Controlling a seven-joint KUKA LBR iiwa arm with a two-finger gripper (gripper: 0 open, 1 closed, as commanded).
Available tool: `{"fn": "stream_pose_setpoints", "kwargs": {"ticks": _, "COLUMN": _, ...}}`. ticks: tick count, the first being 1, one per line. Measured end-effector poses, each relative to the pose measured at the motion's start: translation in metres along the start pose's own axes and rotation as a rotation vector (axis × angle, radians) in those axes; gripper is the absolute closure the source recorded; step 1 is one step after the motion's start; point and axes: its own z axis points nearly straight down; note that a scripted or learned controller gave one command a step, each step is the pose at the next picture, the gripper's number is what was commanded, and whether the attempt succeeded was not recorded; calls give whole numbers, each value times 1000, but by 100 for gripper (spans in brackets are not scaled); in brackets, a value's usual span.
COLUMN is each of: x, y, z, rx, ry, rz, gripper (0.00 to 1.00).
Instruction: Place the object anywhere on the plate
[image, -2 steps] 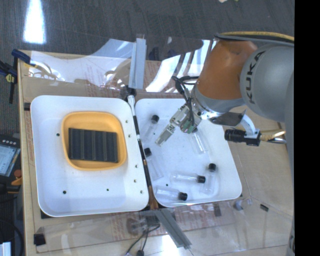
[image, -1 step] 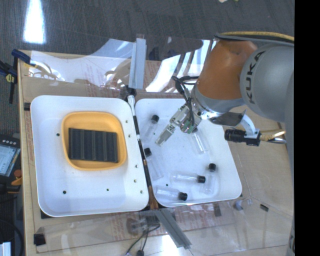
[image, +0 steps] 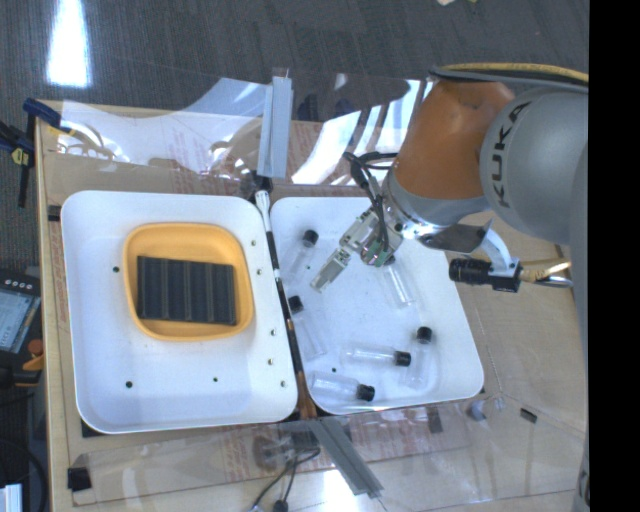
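Note:
A yellow plate (image: 186, 283) with a dark ridged insert sits in the left white bin (image: 100, 370). Several clear vials with black caps lie in the right white bin (image: 450, 310): one at the front (image: 378, 355), one at the front edge (image: 345, 387), and a clear one (image: 400, 288) just right of the gripper. Loose-looking black caps show near the back left (image: 310, 238), by the left wall (image: 295, 303) and at the right (image: 423, 335). My gripper (image: 328, 272) hangs over the back middle of the right bin, pointing down and to the left. I see nothing in its grasp.
The divider between the two bins (image: 278, 300) runs just left of the gripper. A grey upright bar (image: 275, 125) and crumpled clear plastic (image: 180, 140) lie behind the bins. The arm's grey and orange body (image: 480, 140) covers the right bin's back right corner.

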Motion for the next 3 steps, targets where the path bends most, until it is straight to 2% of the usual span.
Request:
{"fn": "stream_pose_setpoints", "kwargs": {"ticks": 1, "x": 52, "y": 49, "z": -28, "rx": -2, "ry": -3, "rz": -225, "gripper": 0}}
{"fn": "stream_pose_setpoints", "kwargs": {"ticks": 2, "x": 23, "y": 62, "z": 27, "rx": 0, "ry": 0, "rz": -515, "gripper": 0}}
{"fn": "stream_pose_setpoints", "kwargs": {"ticks": 3, "x": -20, "y": 77, "z": -26, "rx": -2, "ry": -6, "rz": -508, "gripper": 0}}
